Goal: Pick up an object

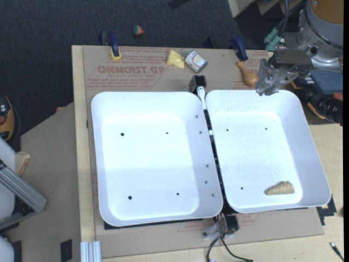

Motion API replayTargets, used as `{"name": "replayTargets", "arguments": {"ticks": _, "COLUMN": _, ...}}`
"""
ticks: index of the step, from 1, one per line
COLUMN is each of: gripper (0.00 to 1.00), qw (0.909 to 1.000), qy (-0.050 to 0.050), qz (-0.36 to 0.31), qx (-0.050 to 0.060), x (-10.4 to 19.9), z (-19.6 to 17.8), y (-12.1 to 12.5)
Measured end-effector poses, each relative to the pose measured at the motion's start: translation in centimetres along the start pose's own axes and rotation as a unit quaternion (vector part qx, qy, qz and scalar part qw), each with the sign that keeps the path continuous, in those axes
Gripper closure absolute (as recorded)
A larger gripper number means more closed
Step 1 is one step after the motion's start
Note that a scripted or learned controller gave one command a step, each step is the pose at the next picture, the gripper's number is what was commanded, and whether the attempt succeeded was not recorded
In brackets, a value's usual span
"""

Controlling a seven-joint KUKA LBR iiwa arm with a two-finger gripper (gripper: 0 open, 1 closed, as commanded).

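A small tan, cone-shaped object [280,189] lies in the right bin [305,146], near its front right corner. My gripper [266,87] hangs above the back edge of that bin, at its far right corner, far from the tan object. I see nothing between its fingers.
The left bin [103,146] sits beside the right one. On the board behind the bins lie a yellow piece [175,59], a small white box [196,61] and an orange-brown object [248,74]. Blue clamps [114,43] hold the board's back edge.
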State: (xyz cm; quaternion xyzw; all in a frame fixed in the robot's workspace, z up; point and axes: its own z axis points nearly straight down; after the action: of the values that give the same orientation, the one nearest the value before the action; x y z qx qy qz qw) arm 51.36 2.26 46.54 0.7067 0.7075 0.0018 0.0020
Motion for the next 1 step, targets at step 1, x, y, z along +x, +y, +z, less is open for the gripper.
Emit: {"name": "replayTargets", "arguments": {"ticks": 1, "gripper": 1.0, "qw": 1.0, "qy": 0.0, "qz": -0.002, "qx": 0.009, "x": 5.56, "z": 10.79, "y": 3.5}}
